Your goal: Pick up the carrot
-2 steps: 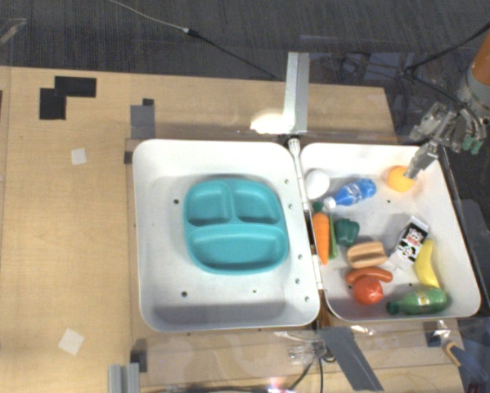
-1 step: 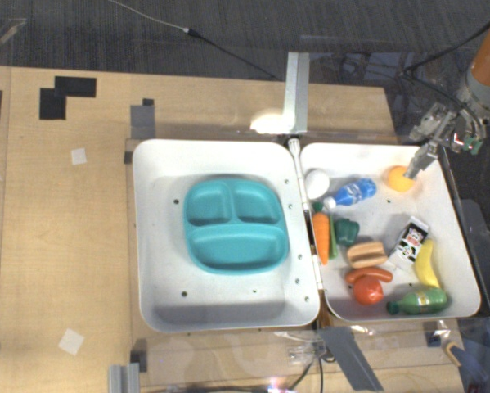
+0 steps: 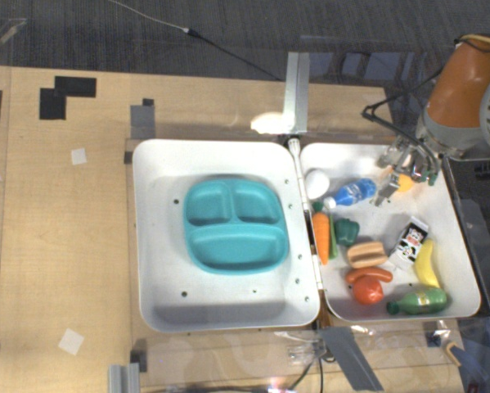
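Note:
The carrot (image 3: 321, 237) is orange and slim, with a green top end pointing toward the back. It lies along the left wall of the right bin (image 3: 461, 244), close to the divider between the bins. My gripper (image 3: 406, 174) hangs over the back right part of that bin, well to the right of the carrot and further back. Its fingers look spread open with nothing held between them. A small yellow-orange item (image 3: 403, 183) shows just beneath it.
Packed around the carrot are a white round piece (image 3: 316, 183), a blue bottle (image 3: 352, 193), a green item (image 3: 345, 232), a hot dog (image 3: 367, 255) and a red vegetable (image 3: 369, 290). A banana (image 3: 427, 265), a carton (image 3: 410, 242) and a green vegetable (image 3: 417, 302) lie right. The left bin (image 3: 159, 285) holds a teal divided plate (image 3: 235, 223).

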Motion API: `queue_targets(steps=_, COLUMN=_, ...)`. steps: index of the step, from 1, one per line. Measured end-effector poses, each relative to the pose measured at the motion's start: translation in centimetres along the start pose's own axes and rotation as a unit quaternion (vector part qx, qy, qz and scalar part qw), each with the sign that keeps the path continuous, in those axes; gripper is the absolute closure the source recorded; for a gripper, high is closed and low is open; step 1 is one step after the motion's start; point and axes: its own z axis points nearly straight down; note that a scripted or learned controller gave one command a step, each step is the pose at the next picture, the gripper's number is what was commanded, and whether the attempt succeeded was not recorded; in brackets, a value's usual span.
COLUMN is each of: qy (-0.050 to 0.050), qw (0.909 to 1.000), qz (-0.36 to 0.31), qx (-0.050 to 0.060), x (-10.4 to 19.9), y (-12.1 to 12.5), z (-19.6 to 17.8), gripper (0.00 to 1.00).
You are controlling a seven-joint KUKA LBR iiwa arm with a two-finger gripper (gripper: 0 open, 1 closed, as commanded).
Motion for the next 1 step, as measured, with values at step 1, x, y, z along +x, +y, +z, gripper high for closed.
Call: queue_targets(steps=1, qy=-0.008, qw=0.9977, qz=0.067, qx=-0.001, x=-0.67, y=-2.58, z=-9.69, gripper=0.00)
